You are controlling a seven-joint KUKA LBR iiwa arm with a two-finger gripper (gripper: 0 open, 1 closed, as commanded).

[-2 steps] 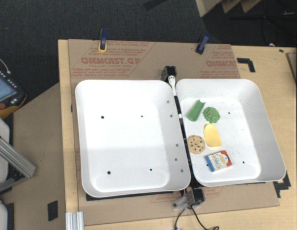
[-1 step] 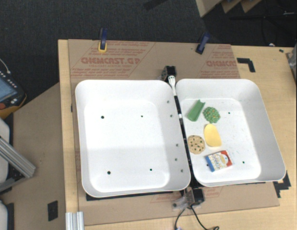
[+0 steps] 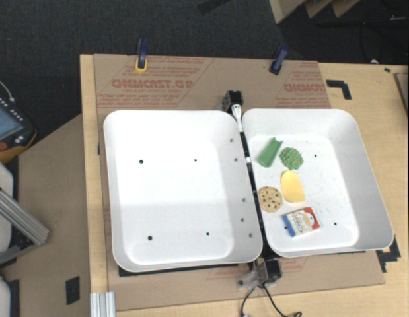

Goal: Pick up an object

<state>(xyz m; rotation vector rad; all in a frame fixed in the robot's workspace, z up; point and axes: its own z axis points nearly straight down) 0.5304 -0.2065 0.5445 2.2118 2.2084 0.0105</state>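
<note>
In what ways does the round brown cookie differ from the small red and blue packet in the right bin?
The round brown cookie is a speckled disc; the small red and blue packet is rectangular, with a white middle. The cookie lies close to the right bin's left wall; the packet lies nearer its front edge, tilted. Both lie flat.

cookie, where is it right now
The cookie lies in the right bin, near its left wall, just left of the yellow piece and up-left of the small red and blue packet.
</note>
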